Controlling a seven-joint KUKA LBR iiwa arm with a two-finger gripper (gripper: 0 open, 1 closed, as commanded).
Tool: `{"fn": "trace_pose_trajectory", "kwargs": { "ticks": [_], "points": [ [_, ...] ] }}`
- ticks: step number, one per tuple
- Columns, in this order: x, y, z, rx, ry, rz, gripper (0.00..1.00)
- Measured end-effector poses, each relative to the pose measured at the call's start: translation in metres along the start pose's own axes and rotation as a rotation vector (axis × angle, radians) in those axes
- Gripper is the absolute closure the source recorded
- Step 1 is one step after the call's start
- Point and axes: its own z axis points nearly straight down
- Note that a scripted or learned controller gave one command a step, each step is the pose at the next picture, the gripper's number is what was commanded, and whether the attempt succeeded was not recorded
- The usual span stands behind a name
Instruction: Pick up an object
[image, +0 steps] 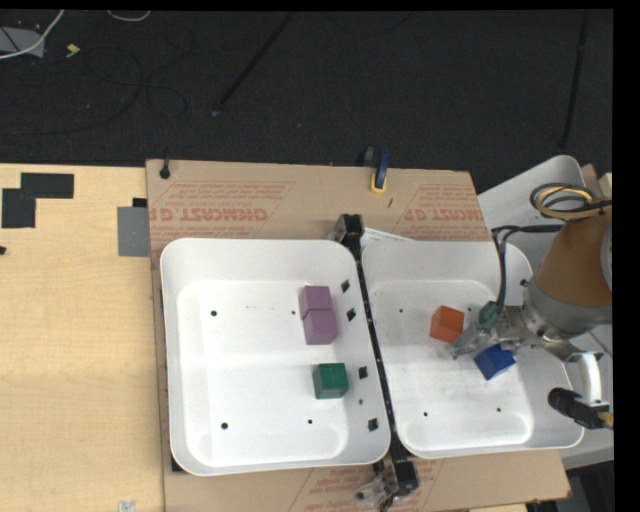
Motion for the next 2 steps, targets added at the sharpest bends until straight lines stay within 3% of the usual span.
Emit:
{"fn": "trace_pose_trajectory", "kwargs": {
  "ticks": [1, 2],
  "points": [
    [-0.014, 0.023, -0.015, 0.002, 0.001, -0.003, 0.0],
    [-0.012, -0.015, 0.013, 0.007, 0.003, -0.001, 0.0]
  ]
}}
